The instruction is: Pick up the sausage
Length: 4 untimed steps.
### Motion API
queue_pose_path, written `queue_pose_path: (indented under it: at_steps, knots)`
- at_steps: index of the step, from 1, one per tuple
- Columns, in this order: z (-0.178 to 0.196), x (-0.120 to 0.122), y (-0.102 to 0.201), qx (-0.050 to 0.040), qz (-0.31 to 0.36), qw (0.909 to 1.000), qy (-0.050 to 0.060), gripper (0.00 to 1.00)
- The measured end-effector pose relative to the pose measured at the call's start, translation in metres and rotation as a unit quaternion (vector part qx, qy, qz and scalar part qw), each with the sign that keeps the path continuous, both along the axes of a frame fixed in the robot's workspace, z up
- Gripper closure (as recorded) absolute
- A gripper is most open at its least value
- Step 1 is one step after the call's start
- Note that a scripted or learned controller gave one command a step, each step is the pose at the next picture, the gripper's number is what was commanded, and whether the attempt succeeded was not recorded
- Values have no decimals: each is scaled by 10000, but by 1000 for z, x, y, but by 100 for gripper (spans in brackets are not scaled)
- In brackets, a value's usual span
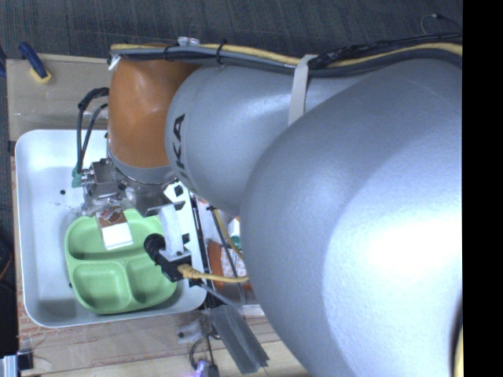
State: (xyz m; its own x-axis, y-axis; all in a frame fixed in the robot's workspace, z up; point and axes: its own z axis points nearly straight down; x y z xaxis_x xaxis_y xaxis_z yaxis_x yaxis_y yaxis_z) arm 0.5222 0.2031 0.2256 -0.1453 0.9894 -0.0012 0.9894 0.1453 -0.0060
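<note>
The grey arm with its orange band [141, 108] covers most of the view and reaches down into the left white bin [35, 210]. My gripper [108, 205] hangs over the far edge of a green divided tray [118, 277] that lies in this bin. Just below the gripper, a small brownish piece [111, 219] rests against a white block [117, 236] in the tray's far compartment. I cannot tell whether that piece is the sausage. A reddish-brown shape [214, 259] shows at the arm's edge, to the right of the tray, mostly hidden.
The arm's bulk hides the right bin. Black cables [82, 132] loop beside the wrist, and a black and yellow connector [177, 269] sits over the tray's right side. A blue and yellow tool [33, 61] lies on the bench at the far left.
</note>
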Motion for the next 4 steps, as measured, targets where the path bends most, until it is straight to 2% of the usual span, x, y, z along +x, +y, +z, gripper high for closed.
queue_pose_path:
  at_steps: [1, 2, 3, 4]
  knots:
    - [-28, 41, -25, 3, 516, 9987, -1, 100]
    - [-101, 38, -3, -1, 669, 9978, 15, 100]
    - [-15, 86, 4, -9, -1877, 9822, 0, 100]
    - [17, 35, 15, 0, 89, 10000, 16, 100]
